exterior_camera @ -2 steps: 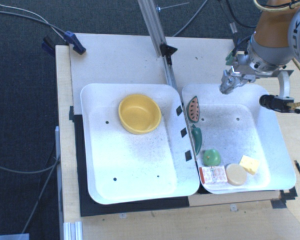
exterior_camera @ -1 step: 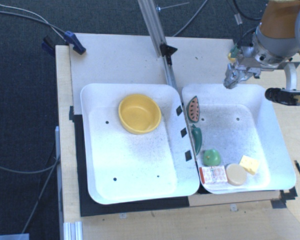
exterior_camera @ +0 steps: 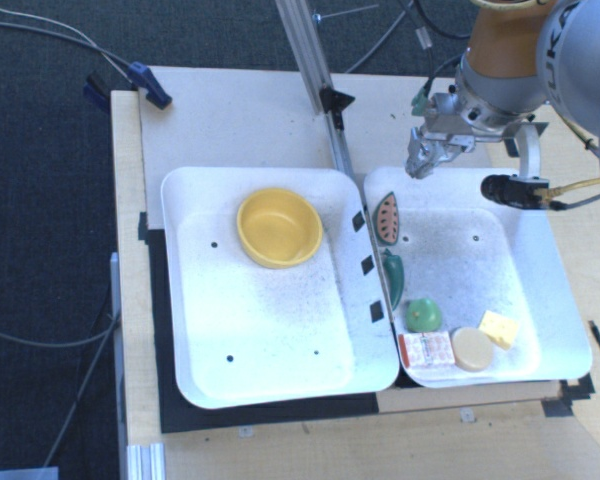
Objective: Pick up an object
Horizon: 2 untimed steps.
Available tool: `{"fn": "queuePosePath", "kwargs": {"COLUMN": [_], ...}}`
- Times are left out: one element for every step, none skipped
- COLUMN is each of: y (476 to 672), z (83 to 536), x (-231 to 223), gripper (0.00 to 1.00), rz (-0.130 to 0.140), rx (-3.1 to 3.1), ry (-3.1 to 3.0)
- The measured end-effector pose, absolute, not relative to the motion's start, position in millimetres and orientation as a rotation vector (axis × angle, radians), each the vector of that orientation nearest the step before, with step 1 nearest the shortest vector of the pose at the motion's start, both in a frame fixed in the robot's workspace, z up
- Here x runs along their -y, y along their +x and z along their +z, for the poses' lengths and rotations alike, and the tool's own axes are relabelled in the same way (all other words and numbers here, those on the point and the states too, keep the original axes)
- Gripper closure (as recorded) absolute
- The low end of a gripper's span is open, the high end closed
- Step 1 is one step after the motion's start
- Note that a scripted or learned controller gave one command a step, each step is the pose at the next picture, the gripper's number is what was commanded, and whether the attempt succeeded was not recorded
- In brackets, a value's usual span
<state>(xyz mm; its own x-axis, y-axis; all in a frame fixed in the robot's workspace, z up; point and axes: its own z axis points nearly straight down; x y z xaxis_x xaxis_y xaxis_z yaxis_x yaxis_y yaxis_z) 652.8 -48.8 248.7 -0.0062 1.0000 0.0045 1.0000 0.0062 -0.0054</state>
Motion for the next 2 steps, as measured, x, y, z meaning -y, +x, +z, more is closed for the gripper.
{"fn": "queuePosePath", "kwargs": {"y": [663.2, 671.3], "z": [237, 227], "x": [-8, -62], "gripper": [1.00, 1.00], "rz": [0.000, -0.005], "rx": [2.224, 2.227], "ry": [-2.211, -2.214]}}
